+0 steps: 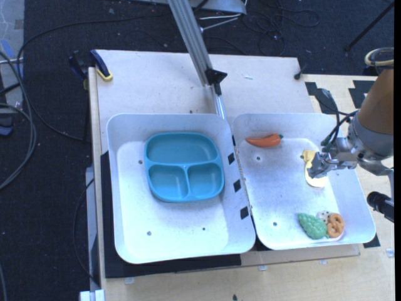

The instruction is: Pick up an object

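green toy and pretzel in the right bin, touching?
Touching. The camera view shows the green toy and the pretzel pressed together, no bin floor visible between them.

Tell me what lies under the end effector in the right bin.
The end effector sits over a pale yellow object at the right bin's far right side. Its upper part is covered by the end effector, so what it is stays unclear.
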Controlling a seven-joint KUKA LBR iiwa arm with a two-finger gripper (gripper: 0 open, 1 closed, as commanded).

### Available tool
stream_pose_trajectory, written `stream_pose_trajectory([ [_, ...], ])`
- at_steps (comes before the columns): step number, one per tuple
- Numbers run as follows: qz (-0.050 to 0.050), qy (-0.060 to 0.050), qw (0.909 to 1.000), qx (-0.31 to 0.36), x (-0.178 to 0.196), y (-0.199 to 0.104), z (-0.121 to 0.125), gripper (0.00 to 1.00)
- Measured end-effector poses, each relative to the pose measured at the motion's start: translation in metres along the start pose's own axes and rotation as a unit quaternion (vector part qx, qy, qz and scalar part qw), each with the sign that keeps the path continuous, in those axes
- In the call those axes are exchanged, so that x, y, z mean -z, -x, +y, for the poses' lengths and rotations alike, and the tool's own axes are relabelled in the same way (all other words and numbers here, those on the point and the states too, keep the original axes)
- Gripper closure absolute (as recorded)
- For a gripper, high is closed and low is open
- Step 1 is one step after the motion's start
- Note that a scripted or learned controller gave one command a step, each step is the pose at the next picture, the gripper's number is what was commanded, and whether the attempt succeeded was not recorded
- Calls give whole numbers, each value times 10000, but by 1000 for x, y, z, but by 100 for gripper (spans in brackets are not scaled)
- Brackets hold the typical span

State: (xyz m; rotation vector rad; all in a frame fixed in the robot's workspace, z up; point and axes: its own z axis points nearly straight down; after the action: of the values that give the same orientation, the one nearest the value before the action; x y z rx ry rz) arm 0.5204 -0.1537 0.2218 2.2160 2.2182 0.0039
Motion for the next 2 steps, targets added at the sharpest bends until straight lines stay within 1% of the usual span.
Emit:
stream_pose_trajectory([
  [1,-1,9,10000,10,62,0,8,100],
  [2,18,-35,10000,29,42,-51,27,100],
])
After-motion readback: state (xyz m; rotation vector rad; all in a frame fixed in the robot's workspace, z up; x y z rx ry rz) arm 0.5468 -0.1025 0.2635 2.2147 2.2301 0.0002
